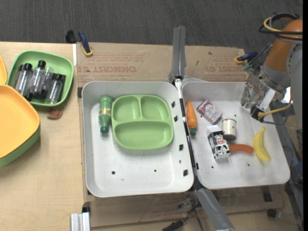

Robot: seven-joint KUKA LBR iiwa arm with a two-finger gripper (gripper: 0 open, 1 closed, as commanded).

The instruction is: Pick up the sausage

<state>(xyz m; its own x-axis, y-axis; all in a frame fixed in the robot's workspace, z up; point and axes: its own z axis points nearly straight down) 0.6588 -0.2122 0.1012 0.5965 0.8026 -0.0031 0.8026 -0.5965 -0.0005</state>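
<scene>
Claw [253,101], grip unclear, hovers over right bin [274,170] holding sausage [241,149], banana [261,145], carrot [191,116].

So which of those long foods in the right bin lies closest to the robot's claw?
The banana, yellow, by the right bin's right wall below the gripper. The sausage and carrot lie farther left.

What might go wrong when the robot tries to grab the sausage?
1. The sausage lies touching the small carton, so the tool might bump or grab the carton instead.
2. The banana lies close by its other end, so it could get knocked aside.
3. The sausage looks round and smooth, so it may roll or slip away.
</scene>
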